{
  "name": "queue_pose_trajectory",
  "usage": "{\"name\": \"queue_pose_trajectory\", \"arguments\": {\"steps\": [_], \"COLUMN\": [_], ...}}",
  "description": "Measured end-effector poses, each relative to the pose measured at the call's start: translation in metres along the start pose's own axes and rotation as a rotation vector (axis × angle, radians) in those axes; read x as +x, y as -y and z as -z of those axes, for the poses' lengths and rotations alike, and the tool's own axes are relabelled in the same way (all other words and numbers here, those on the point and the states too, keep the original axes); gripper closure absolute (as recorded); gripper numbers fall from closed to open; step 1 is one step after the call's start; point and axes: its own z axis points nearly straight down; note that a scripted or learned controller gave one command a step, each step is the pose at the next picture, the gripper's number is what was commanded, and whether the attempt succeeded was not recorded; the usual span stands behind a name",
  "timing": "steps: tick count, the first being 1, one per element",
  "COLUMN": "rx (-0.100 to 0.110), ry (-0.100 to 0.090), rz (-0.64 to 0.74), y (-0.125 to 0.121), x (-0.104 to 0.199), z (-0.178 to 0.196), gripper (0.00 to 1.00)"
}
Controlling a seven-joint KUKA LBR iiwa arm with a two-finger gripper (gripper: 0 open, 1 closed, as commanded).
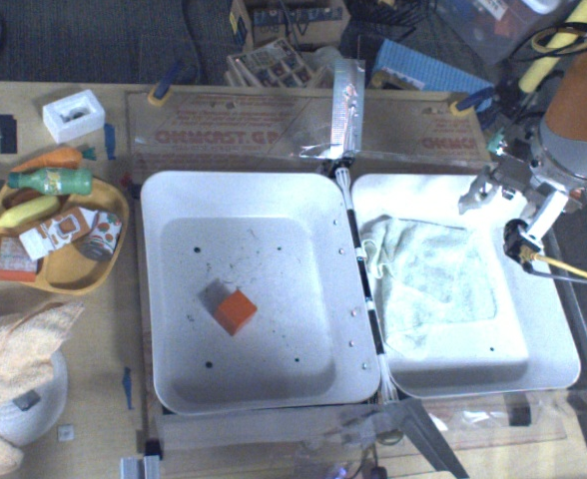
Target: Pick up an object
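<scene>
- An orange block [238, 311] is being shown lying in the left bin [174, 208], slightly toward that bin's front-left quarter, with a small grey piece [215, 294] touching its rear-left side.
- The hand [503, 200] is being held over the rear-right corner of the right bin [558, 352], close to the table's right edge; whether it is apart or together cannot be told, and nothing is being seen clamped in it.
- The block is being judged to lie well apart from the hand, toward the table's left and front, across the ridge where the two bins meet.
- No marked long axis is being offered by the block; it is being presented with a corner turned toward the front.
- A pale green cloth [428, 277] is being shown spread over the right bin's floor, beneath the path the hand would be taking.
- Open floor is being left all around the block, well clear of the bin walls, so room for descent is being judged ample.
</scene>
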Motion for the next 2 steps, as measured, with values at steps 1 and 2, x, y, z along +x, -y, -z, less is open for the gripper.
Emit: {"name": "queue_pose_trajectory", "arguments": {"steps": [1,2], "rx": [0.006,0.003], "ry": [-0.001,-0.001], "rz": [0.088,0.112], "y": [-0.007,-0.016], "x": [-0.028,0.059], "z": [-0.032,-0.094], "gripper": [0.0,0.0]}}
